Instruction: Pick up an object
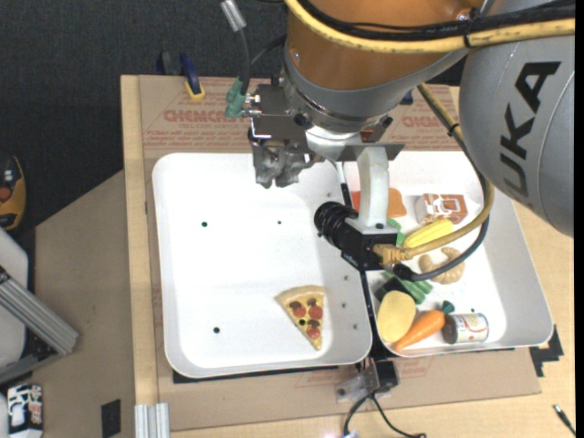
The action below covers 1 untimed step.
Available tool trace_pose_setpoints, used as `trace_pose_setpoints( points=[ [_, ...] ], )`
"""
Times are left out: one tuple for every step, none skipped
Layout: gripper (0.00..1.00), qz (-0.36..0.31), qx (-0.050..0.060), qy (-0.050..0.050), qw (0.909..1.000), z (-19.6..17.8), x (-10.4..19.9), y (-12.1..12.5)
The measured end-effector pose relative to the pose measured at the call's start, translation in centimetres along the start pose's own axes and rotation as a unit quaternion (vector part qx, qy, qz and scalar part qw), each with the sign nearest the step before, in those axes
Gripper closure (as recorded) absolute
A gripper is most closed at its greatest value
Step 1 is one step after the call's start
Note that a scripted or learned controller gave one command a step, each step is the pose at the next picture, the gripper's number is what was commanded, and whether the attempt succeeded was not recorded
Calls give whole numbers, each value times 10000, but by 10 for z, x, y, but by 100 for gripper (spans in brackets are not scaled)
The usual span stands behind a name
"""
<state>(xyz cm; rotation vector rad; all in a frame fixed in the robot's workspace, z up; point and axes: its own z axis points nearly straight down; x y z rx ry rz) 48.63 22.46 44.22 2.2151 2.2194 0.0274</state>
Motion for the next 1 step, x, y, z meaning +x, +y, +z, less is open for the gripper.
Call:
trace_pose_setpoints(
  points=[
    [100, 14, 140, -66, 9999, 102, -1, -10]
  ],
)
